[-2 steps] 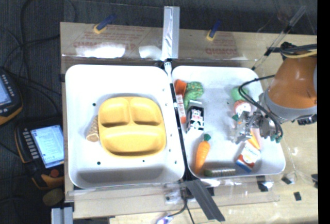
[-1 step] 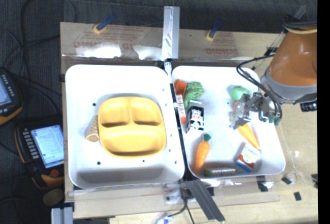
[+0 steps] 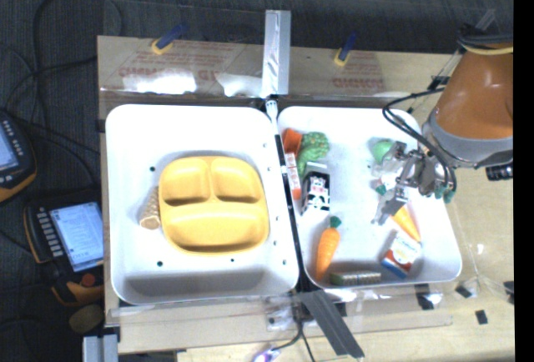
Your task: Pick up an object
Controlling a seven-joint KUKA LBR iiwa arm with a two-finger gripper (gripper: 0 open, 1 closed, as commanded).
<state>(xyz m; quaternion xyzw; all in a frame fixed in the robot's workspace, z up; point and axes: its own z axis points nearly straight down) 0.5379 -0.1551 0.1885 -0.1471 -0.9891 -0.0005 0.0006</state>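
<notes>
The gripper (image 3: pixel 390 206) hangs low inside the right bin (image 3: pixel 367 120), near that bin's right wall; whether its fingers are spread or closed I cannot tell, and nothing can be seen held between them; the nearest candidate for picking is an orange wedge (image 3: pixel 406 222), lying just beside the gripper and toward the right bin's front-right corner, with a small white and red carton (image 3: pixel 401 255) just in front of it

The likely trouble is crowding; wedge and carton sit close together against the right bin's wall, so a closing grasp may nudge one into the other, pinch both, or slide off the wedge's slanted face; the wall itself leaves little room for a finger on that side

A green thing (image 3: pixel 381 149) lies behind the gripper, toward the right bin's back; along the right bin's left side are a green vegetable (image 3: pixel 314 144), a black and white cow-patterned box (image 3: pixel 316 191) and a carrot (image 3: pixel 327 243); a dark stick (image 3: pixel 355 277) rests along the right bin's front edge; these are apart from the gripper and block nothing

Beyond the right bin's left wall the left bin (image 3: pixel 133 128) holds a yellow divided tray (image 3: pixel 214 202) with a tan cone (image 3: pixel 150 209) at its far side
</notes>
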